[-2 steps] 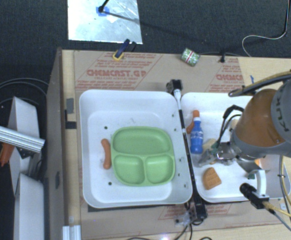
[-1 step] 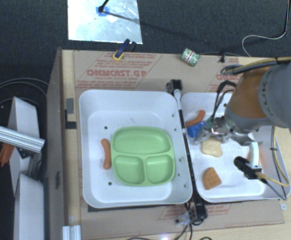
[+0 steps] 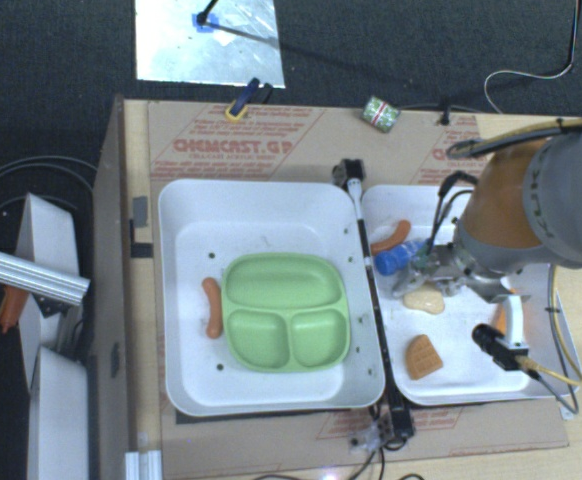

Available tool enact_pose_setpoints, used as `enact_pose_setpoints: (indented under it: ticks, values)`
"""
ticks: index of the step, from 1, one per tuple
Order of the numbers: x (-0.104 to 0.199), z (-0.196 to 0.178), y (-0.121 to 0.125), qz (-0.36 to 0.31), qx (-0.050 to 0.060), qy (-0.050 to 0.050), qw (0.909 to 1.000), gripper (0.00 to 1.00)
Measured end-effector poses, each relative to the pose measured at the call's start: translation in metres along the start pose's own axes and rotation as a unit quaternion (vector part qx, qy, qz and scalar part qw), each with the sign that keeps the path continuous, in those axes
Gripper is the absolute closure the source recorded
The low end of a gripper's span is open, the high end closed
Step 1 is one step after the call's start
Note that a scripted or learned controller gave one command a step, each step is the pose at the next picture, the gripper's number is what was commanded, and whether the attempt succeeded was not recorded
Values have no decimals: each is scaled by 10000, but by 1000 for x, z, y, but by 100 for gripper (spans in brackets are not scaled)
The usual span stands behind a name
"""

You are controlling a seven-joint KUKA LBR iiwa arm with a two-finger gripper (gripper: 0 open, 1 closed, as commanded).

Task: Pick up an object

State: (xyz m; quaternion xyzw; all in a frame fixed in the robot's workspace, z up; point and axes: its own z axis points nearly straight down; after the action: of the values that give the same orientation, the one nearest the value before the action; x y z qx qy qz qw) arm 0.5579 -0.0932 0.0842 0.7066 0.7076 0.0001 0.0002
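**End effector low in the right bin, grasp state unresolved**

Tabletop (image 3: pixel 301 133) covered by a printed cardboard sheet, with two shallow white bins side by side. The left bin (image 3: pixel 174 298) lies toward the tabletop's left edge and the right bin (image 3: pixel 471 380) toward its right edge. The grey arm (image 3: pixel 561 203) enters over the right edge, its orange band just above the wrist.

The end effector (image 3: pixel 426 271) sits low in the left half of the right bin. Whether it is open or closed cannot be told, and nothing can be seen in its hold.

Candidate objects in the right bin:
- a blue object (image 3: pixel 393 259), just to the left of the end effector and close to the wall shared with the left bin
- a cream lump (image 3: pixel 423 301), just on its near side
- the right-bin sausage (image 3: pixel 390 236), toward the tabletop's far edge, beside the blue object
- a tan wedge (image 3: pixel 423 356), apart from the others, near the bin's wall at the tabletop's near edge

The left bin holds a green divided plate (image 3: pixel 286 308) at its centre. The left-bin sausage (image 3: pixel 212 308) lies on the bin floor just beside the plate's left rim.

A small green-and-white roll (image 3: pixel 380 113) rests at the tabletop's far edge.
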Motion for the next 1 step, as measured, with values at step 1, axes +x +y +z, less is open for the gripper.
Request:
enact_pose_setpoints:
  ticks: [1]
  values:
    - [0,-11,1,-6,-10,2,10000,100]
